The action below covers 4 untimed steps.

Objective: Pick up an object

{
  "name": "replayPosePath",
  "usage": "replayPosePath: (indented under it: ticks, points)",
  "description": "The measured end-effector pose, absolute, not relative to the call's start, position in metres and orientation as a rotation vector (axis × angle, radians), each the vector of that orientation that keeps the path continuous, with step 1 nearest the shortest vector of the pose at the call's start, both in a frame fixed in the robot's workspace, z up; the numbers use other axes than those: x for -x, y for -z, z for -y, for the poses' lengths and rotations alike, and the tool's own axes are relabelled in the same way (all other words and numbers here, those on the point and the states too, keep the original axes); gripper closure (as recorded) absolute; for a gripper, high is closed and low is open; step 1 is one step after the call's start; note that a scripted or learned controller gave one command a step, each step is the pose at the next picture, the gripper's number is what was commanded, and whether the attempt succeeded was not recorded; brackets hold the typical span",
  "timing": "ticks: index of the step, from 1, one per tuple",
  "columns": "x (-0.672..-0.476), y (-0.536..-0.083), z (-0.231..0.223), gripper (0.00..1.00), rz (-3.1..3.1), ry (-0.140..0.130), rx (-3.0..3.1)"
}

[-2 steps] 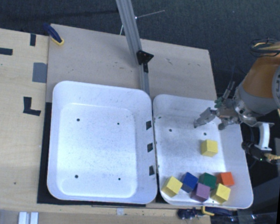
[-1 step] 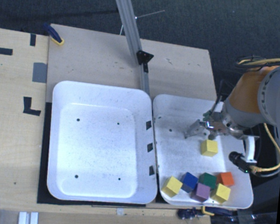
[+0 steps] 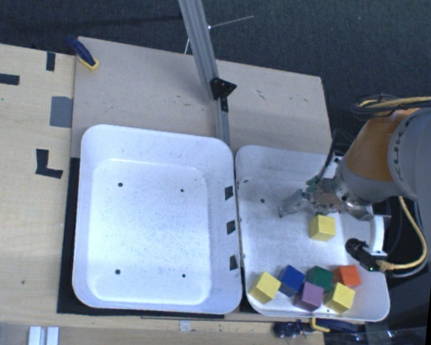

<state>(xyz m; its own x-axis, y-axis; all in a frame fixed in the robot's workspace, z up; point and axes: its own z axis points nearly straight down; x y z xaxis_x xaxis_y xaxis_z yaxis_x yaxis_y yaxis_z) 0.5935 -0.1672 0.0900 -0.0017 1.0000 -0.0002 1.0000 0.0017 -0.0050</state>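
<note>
I see my end effector [image 3: 295, 205] spread open and holding nothing, low in the right white bin [image 3: 277, 175], beside a lone small yellow cube [image 3: 322, 227], an easy target.

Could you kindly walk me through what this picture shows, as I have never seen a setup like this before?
One camera looks down at a slant on a bench with two shallow white bins. The grey and orange shape at the right is a robot arm; its gripper hangs low over the right bin. A yellow block lies just beside it. Near that bin's front edge sits a cluster of blocks: yellow, blue, purple, green, orange and another yellow. No block sits between the fingers.
</note>
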Motion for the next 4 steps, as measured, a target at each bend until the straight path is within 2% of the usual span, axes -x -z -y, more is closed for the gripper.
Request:
replayPosePath:
  ticks: [1, 3, 4]
  points:
    - [-0.594, -0.101, 0.167, 1.0, 2.222, -0.003, 2.217]
    - [-0.598, -0.217, 0.172, 1.0, 2.227, 0.004, 2.223]
    - [-0.599, -0.209, 0.118, 1.0, 2.227, -0.001, 2.213]
